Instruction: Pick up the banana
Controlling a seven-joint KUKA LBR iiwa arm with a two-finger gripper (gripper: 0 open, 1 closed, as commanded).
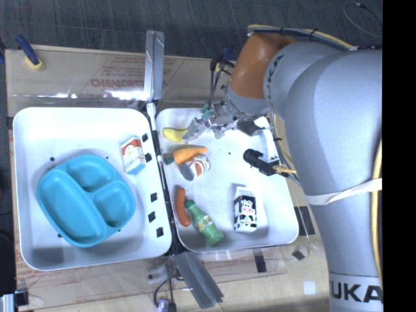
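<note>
We find the arm (325, 129) reaching over the right bin (286, 229) from its far right corner. The left bin (26, 174) carries a blue divided plate (84, 197) and a small carton (132, 155). In the right bin, a milk carton (245, 213) stands near the front edge, with a green bottle (204, 224) and a sausage (181, 206) by the front left corner. A carrot (188, 153) lies by the left wall. The banana (173, 134) lies in the far left corner, just beyond the carrot. The gripper (203, 123) sits at the banana's right end; we cannot tell how far it is open, nor whether it grasps anything. We judge a sound grasp needs the fingers straddling the banana's middle, clear of wall and carrot.
</note>
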